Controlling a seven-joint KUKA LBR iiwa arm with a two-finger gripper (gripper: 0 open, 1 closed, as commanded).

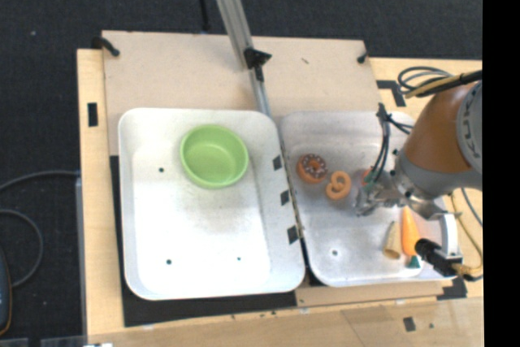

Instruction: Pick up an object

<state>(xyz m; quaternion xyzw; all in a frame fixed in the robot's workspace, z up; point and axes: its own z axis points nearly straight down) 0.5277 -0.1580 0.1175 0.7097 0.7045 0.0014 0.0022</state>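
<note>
You cannot tell how the pincer [367, 203] stands, but just left of it lies the small orange plastic ring [339, 185], probably light, stiff and slippery, so pinch across its rim.

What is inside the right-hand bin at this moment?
In the right bin lie a brown ring, an orange ring, and a carrot beside a tan piece. The gripper hangs over the bin; the arm covers the bin's right part.

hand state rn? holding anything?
Hand: low in the right bin, beside the orange ring; open or closed cannot be told, and nothing visibly held.
</note>
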